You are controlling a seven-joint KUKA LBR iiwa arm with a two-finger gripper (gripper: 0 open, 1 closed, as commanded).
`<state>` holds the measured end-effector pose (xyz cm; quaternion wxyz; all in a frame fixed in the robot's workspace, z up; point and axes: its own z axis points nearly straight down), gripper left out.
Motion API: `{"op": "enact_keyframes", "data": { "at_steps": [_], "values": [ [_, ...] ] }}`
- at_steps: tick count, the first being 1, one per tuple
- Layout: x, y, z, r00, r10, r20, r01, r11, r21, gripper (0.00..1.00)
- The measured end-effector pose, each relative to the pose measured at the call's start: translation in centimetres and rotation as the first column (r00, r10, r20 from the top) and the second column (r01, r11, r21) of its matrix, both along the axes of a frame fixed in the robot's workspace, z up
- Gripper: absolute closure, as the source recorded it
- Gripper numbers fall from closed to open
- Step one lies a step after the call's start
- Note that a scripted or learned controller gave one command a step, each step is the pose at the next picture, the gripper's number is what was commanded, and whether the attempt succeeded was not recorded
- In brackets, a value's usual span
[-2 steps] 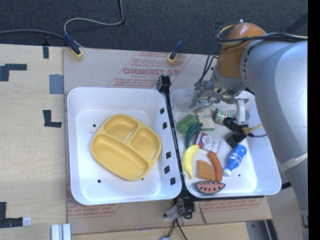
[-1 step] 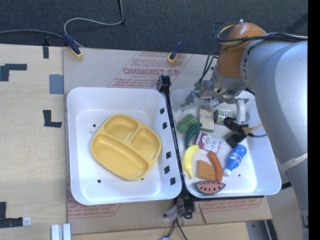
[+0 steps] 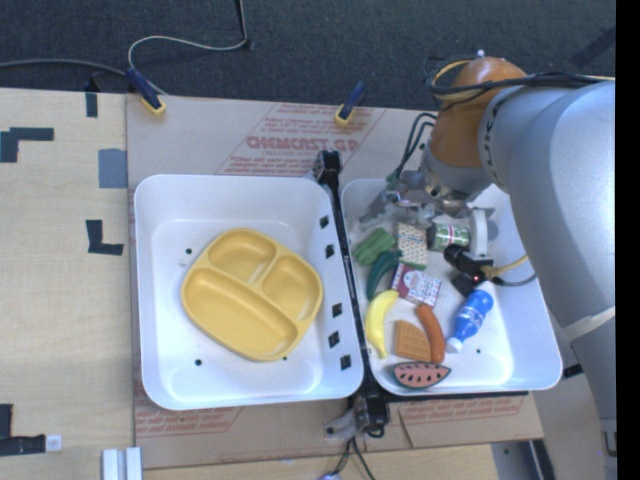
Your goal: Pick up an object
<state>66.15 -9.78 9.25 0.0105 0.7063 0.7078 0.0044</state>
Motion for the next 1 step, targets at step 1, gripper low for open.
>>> {"op": "enact_keyframes", "data": {
  "at_steps": [1],
  "values": [
    [-0.01, -0.01, 0.96, 1.000, 0.000, -0.001, 0.000, 1.000, 0.000, 1.00]
  ]
}}
